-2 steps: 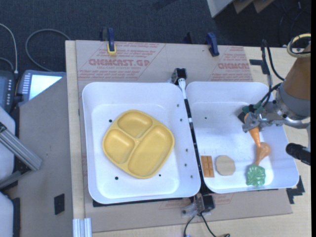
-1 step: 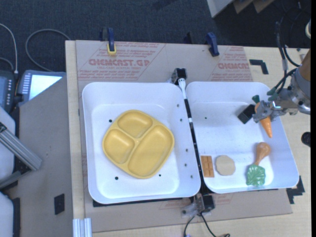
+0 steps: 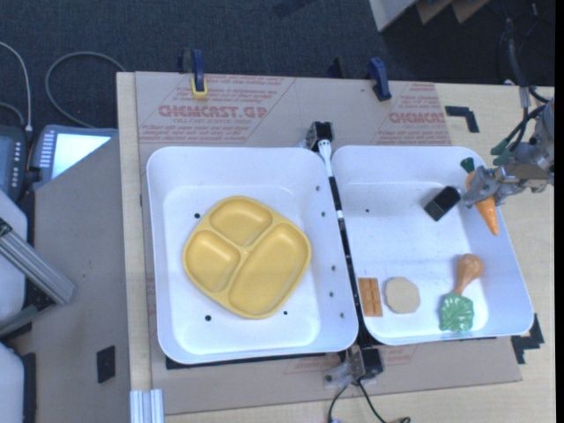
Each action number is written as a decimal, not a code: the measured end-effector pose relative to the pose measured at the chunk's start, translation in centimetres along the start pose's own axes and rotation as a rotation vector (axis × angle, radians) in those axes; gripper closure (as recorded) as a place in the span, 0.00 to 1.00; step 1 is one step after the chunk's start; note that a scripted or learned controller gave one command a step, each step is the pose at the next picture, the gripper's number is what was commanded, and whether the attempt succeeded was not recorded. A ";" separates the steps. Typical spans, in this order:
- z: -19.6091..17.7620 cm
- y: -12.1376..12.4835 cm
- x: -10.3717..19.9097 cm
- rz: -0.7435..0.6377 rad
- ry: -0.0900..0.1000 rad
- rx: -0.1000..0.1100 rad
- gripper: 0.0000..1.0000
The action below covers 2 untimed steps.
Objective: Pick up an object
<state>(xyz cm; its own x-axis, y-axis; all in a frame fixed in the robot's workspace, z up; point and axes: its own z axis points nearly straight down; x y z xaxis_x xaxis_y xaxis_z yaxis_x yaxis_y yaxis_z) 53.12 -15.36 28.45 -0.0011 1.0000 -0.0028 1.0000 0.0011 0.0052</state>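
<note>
Right bin crowded along its near and far edges, with the gripper at its far right rim.

A black block lies near the far right of the right bin, just beside an orange carrot that slants along the right wall under the gripper; whether the fingers are open, closed or around the carrot cannot be told. Near the front edge sit a tan wafer, a round beige cookie, a drumstick and a green leafy piece. The left bin carries a yellow divided plate. Both bins rest on a cardboard sheet held by blue clamps at the far edge, over dark carpet. The arm enters from the right at the bin's rim.
</note>
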 end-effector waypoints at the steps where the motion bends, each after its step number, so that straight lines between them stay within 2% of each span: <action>1: 0.0 0.1 5.3 -0.003 0.004 0.006 1.00; 2: 0.3 -0.5 10.5 -0.002 0.004 0.007 1.00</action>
<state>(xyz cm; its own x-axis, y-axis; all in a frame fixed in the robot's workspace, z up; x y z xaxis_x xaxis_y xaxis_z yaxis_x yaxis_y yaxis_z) 52.57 -4.81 28.14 -0.0029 1.0000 0.0010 1.0000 0.0029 -0.0018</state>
